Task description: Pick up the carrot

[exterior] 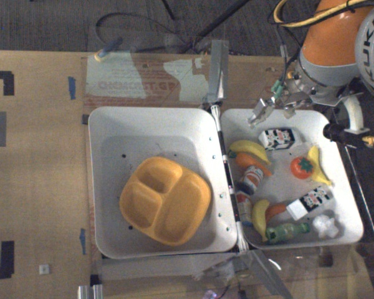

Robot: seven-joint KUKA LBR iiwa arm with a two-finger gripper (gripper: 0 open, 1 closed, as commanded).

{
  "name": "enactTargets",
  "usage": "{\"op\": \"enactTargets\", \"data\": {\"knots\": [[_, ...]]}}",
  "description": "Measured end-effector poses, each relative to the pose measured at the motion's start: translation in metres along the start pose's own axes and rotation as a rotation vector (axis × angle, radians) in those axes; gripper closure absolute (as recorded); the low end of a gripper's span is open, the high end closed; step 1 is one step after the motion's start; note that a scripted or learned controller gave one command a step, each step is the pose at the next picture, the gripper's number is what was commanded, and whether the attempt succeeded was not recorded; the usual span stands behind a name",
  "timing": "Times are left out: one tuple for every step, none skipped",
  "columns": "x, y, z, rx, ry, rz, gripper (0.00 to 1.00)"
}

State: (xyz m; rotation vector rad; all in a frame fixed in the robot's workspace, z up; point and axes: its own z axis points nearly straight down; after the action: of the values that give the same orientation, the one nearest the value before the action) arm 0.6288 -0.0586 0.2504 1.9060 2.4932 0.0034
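Observation:
The carrot (247, 161) is an orange piece lying in the right bin (352, 226), near its left wall. A yellow banana (250, 147) lies just above it, and a small can (252, 179) covers its lower end. My gripper (262, 112) hangs over the bin's back left corner, above and slightly right of the carrot and well apart from it. Nothing shows in the gripper.
The right bin also holds a black-and-white carton (278, 138), a tomato (302, 167), a second banana (318, 165), another carton (311, 201), a third banana (260, 218), a green bottle (287, 231) and a white lump (325, 225). A yellow divided plate (166, 199) lies in the left bin (112, 129).

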Motion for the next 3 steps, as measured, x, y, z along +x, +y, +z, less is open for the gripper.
{"op": "enactTargets", "data": {"knots": [[0.109,0.024,0.065,0.004,0.003,-0.372,0.00],[0.130,0.036,0.098,-0.033,-0.005,-0.150,0.00],[0.115,0.071,0.058,-0.001,0.000,0.057,0.00]]}}
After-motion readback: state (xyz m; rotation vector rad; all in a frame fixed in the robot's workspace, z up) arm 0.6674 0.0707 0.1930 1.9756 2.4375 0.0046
